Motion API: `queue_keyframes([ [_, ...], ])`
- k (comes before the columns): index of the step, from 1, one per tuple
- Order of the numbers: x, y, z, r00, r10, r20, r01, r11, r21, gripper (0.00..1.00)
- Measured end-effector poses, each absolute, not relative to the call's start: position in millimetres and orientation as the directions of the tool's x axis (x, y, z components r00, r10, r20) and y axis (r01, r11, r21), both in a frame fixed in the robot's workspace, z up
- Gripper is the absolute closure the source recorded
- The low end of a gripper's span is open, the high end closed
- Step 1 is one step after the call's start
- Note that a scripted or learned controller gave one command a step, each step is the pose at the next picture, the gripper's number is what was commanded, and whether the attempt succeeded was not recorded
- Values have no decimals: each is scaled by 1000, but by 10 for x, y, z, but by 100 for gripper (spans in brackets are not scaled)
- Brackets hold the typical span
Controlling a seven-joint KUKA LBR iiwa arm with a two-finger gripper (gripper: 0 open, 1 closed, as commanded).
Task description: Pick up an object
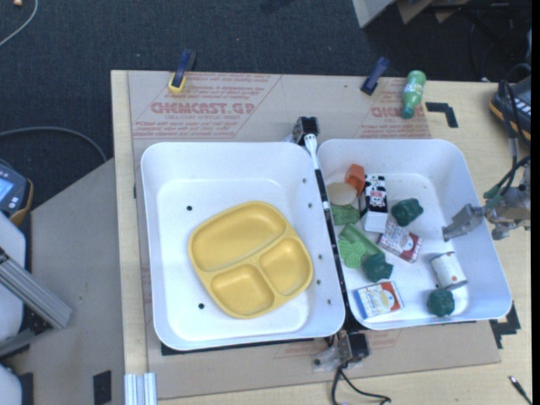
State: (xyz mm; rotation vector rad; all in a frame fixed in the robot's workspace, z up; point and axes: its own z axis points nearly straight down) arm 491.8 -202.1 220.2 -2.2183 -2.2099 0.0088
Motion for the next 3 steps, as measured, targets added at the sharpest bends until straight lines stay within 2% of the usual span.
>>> queue_keyframes([
  [1, 4946, -2019, 2260, 0, 1000, 0, 1000, 0, 1, 0],
  [2, 4881, -1997, 1637, 0, 1000, 4, 1000, 0, -8, 0],
  [3, 4902, -1995, 1203, 0, 1000, 3, 1000, 0, -6, 0],
])
